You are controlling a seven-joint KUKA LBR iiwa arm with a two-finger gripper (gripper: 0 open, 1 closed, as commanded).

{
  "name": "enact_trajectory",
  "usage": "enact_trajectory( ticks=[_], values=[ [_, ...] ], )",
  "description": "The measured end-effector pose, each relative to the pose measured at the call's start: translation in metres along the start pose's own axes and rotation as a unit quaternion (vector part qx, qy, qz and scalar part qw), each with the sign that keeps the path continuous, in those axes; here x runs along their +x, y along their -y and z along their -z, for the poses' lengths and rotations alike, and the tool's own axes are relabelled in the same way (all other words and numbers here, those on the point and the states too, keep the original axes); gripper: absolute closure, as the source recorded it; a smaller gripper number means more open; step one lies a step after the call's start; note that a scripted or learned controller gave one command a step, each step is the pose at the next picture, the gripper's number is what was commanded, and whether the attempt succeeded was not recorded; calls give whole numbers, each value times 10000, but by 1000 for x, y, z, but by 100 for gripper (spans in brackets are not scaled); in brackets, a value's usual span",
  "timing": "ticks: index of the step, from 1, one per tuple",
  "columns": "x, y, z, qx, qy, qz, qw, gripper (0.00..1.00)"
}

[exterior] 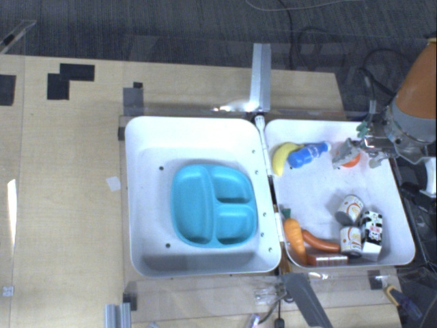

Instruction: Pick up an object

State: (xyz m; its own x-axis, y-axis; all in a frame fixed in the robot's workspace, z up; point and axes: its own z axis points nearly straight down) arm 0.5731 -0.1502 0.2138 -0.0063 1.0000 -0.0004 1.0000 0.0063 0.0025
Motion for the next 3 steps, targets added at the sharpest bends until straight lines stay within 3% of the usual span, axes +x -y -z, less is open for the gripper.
enact_trajectory(
  ticks=[1,3],
  values=[
    [-4,17,-124,-54,8,-384,9992,0],
    [-37,81,-124,-69,15,-385,9992,0]
  ],
)
